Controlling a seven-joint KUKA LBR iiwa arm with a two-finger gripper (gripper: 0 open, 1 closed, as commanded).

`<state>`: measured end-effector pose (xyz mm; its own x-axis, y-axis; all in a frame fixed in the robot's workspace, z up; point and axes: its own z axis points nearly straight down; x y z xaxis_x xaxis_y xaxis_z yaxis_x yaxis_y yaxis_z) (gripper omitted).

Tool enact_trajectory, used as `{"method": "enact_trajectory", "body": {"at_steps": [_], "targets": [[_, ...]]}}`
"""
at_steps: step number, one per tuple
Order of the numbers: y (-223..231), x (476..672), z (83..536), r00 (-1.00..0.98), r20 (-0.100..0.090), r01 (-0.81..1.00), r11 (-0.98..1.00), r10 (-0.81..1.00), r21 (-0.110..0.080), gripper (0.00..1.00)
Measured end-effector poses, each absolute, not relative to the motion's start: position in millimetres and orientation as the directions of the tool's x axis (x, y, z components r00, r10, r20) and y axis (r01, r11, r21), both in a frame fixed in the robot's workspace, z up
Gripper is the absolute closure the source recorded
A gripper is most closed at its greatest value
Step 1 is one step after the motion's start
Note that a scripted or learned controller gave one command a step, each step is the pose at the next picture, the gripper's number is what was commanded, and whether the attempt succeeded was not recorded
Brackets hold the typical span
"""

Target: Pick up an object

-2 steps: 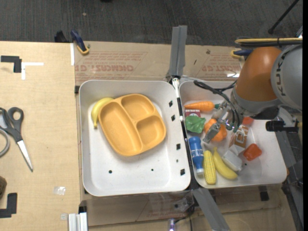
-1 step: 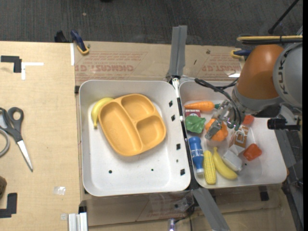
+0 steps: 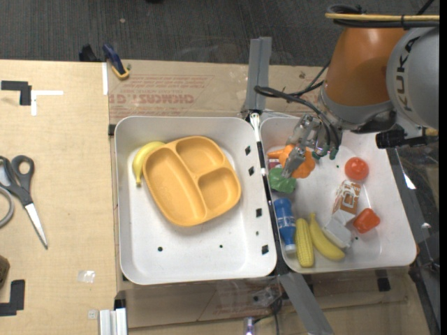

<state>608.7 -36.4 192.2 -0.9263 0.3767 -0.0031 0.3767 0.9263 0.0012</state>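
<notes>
The right bin (image 3: 394,259) holds several items. My gripper (image 3: 305,151) hangs low over its far left part, right above an orange toy piece (image 3: 286,156) and touching or nearly touching it. A green item (image 3: 281,181) lies just in front of that piece. Nearer the front lie a blue bottle (image 3: 283,219), a corn cob (image 3: 304,241) and a small banana (image 3: 326,241). A red tomato (image 3: 356,168), a white and orange packet (image 3: 345,205) and an orange-red item (image 3: 366,220) sit to the right.
The left bin (image 3: 188,260) holds a yellow divided plate (image 3: 192,180) with a banana (image 3: 142,159) tucked behind its left rim. Scissors (image 3: 24,195) lie on the wooden bench at far left. The divider between the bins runs just left of the gripper.
</notes>
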Motion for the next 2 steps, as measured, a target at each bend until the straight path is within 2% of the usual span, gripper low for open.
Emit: {"method": "enact_trajectory", "body": {"at_steps": [1, 2], "targets": [[45, 575.2, 228, -0.872, -0.002, 0.49, 0.872, 0.49, 0.0, 1.0], [82, 626.6, 230, -0.902, -0.002, 0.432, 0.902, 0.432, 0.0, 1.0]]}}
